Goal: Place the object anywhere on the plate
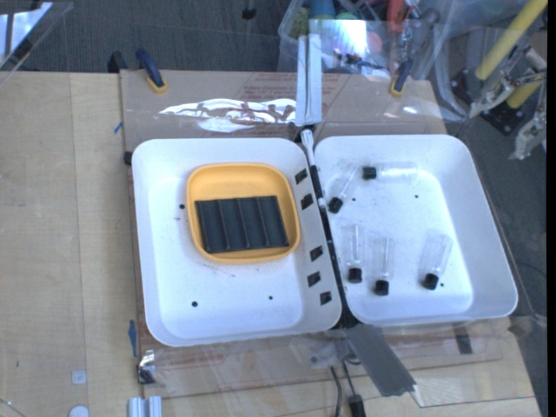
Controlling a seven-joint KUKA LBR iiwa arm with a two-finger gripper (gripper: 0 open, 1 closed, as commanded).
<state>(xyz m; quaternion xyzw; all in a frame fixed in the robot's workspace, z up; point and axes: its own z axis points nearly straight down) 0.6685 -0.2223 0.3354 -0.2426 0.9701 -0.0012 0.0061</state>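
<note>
— What's the yellow plate (243,181) made of, from where I look down?

— Smooth plastic with a soft sheen. The dark ribbed slab (241,224) lying in it is matt, perhaps rubber; I cannot tell.

— And the bin (174,285) around the plate?

— White plastic, smooth and faintly glossy. The second bin (469,233), right of the plate, looks the same. The tubes (380,263) in it are clear glossy plastic with matt black caps.

— Under the bins?

— My worktop (52,233) is pale wood, matt, its grain faint. Behind the plate lies brown cardboard (200,89), dull, under a clear shiny film (234,111) that catches the light.
</note>
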